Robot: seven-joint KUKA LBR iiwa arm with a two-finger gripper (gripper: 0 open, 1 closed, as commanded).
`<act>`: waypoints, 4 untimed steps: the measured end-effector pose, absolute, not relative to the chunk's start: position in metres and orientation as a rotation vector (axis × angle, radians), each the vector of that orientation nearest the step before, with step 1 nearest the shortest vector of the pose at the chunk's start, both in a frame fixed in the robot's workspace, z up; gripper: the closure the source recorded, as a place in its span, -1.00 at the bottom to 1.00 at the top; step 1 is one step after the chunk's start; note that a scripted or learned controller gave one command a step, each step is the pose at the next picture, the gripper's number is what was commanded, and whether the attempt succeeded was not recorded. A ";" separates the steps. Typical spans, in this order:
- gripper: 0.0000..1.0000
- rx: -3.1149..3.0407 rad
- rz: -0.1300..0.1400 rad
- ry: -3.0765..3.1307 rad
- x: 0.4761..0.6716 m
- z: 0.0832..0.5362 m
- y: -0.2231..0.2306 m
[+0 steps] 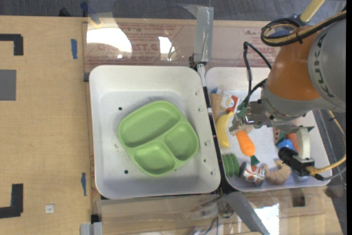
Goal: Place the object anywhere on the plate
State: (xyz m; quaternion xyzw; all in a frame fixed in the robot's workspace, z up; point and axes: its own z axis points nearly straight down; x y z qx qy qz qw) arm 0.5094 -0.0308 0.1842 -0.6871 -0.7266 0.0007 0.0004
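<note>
A grey-and-orange robot arm (300, 74) leans over the right bin (319, 181), its pincer (246, 118) low among toy food to pick one for the green plate (158, 137) waiting in the left bin (104, 118). An orange carrot (246, 143) lies just below the pincer; its opening cannot be told.

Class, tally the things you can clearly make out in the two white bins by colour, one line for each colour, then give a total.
Green: 2, the plate and a ridged toy
Yellow: 1, the banana
Orange: 1, the carrot
Tan: 1, a lumpy toy
Total: 5; others under the arm are too hidden to count.
</note>
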 end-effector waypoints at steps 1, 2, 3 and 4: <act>1.00 -2.045 -0.001 -2.385 0.541 0.184 0.033; 1.00 -1.722 -0.004 -2.631 0.527 0.210 0.078; 1.00 -1.454 -0.004 -2.789 0.552 0.231 0.112; -1.00 -1.454 -0.003 -2.789 0.552 0.231 0.112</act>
